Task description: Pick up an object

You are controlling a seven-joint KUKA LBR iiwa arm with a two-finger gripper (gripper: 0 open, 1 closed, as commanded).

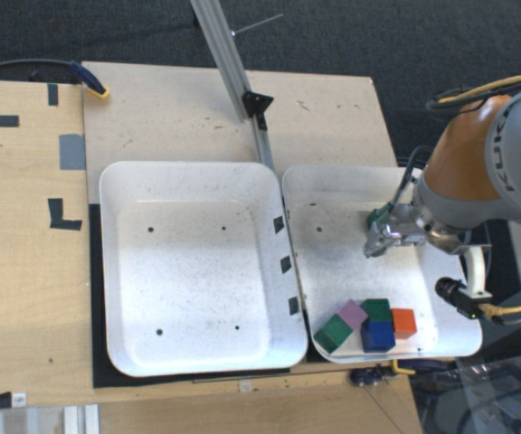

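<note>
Small coloured blocks [369, 324] are gathered in the near corner of the right white bin [333, 197]. The metal two-finger gripper [380, 239] is hung above them; its state cannot be told. Approach is judged; descent is needed.

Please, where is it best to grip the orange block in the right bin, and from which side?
Judging by its pose, come from above and close on the orange block across its near and far faces. Its left face crowds the blue block and the dark green block, and the bin wall stands right.
</note>
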